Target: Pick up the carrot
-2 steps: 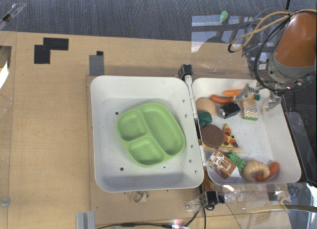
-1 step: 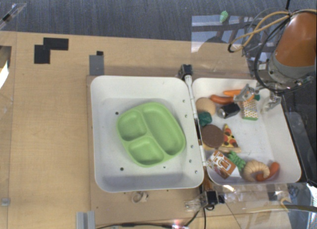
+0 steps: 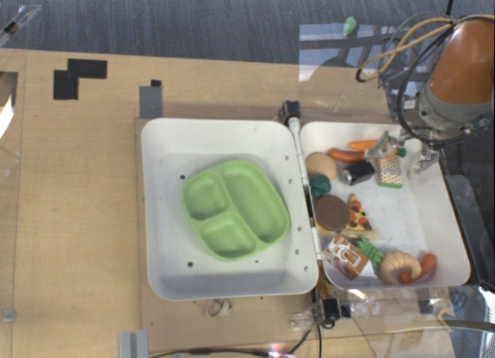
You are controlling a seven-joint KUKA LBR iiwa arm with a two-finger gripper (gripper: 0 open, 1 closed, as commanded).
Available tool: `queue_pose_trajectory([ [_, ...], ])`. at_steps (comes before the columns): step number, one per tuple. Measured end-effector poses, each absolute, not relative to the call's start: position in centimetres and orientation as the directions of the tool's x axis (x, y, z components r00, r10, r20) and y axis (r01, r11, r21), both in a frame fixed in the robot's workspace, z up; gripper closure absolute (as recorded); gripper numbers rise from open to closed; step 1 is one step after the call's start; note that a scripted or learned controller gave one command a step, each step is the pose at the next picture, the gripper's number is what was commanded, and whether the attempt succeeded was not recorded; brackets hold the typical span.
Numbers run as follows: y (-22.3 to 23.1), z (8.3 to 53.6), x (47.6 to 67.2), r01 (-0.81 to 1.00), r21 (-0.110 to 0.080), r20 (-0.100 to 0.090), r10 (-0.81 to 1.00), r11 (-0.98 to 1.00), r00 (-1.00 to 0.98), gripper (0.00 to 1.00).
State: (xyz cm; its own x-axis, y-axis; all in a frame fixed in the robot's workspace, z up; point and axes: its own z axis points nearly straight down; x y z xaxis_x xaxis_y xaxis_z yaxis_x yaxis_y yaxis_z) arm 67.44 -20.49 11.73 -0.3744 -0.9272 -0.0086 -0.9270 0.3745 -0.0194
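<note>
The carrot [image 3: 361, 146] is a small tapered orange piece lying at the back of the right bin [image 3: 452, 217], just above a longer red-orange piece [image 3: 342, 155]. My gripper [image 3: 404, 154] hangs over the back of that bin, immediately right of the carrot. Its left finger [image 3: 384, 148] is close to the carrot's right end, and the fingers stand apart with nothing held between them. A small white and green card-like piece [image 3: 390, 171] lies just below the gripper.
The right bin also holds a black cylinder [image 3: 357, 172], a beige egg shape [image 3: 321, 166], a brown disc [image 3: 332, 211], a pizza slice [image 3: 357, 216], a small box [image 3: 344, 257] and a croissant [image 3: 398, 265]. The left bin [image 3: 162, 194] holds a green divided plate [image 3: 234, 209].
</note>
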Motion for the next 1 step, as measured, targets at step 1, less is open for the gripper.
queue_pose_trajectory([
  [1, -20.49, 11.73, 67.44, -0.927, -0.019, -0.009, -0.927, 0.375, -0.374, 0.0],
])
